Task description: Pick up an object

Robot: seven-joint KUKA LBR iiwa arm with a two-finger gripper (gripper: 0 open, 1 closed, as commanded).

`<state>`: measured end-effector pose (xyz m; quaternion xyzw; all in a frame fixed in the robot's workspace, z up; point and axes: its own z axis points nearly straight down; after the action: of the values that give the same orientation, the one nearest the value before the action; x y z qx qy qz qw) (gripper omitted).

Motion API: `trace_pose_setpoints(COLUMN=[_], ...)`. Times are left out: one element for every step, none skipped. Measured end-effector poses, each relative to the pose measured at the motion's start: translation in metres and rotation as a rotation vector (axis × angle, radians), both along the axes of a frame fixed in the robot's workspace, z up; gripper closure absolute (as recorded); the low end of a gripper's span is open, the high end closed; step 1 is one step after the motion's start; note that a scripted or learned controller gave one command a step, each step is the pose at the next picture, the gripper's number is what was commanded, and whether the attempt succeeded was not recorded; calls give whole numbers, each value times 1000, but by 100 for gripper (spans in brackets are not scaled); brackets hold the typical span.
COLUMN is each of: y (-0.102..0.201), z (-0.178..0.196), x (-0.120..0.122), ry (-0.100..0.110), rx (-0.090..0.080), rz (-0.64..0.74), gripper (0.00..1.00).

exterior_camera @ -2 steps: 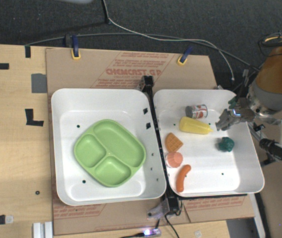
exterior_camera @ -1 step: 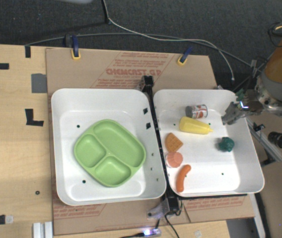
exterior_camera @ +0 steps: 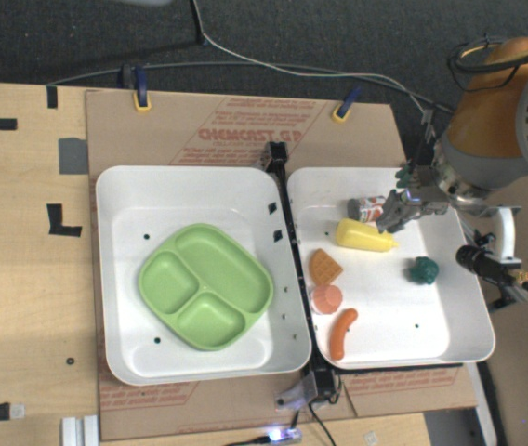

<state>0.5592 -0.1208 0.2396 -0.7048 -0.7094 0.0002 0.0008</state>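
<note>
Gripper [exterior_camera: 396, 210] hangs low over right bin [exterior_camera: 459, 337] near its far edge, just above yellow piece [exterior_camera: 366, 237] & beside a small red-white item [exterior_camera: 368, 210]; can't tell finger opening or any hold. Arm [exterior_camera: 492, 124] reaches in from right, orange band up top. Cardboard [exterior_camera: 245, 128] under bins reads "CHEMCAST GP" in red; green plate [exterior_camera: 205, 286] mid left bin [exterior_camera: 115, 249].

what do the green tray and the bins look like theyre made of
Green tray: likely moulded plastic, matte, with three pressed compartments and rounded rims. Bins: apparently thin white plastic, smooth with a slight sheen, soft rounded corners; could be formed sheet.
</note>
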Motion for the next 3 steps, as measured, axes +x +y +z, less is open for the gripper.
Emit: trace_pose_setpoints(y=[44,99,148], z=[-1,-3,-17], x=[17,18,33], ry=[0,1,1], rx=[0,0,-1], rz=[0,0,0], gripper=[100,100,100])
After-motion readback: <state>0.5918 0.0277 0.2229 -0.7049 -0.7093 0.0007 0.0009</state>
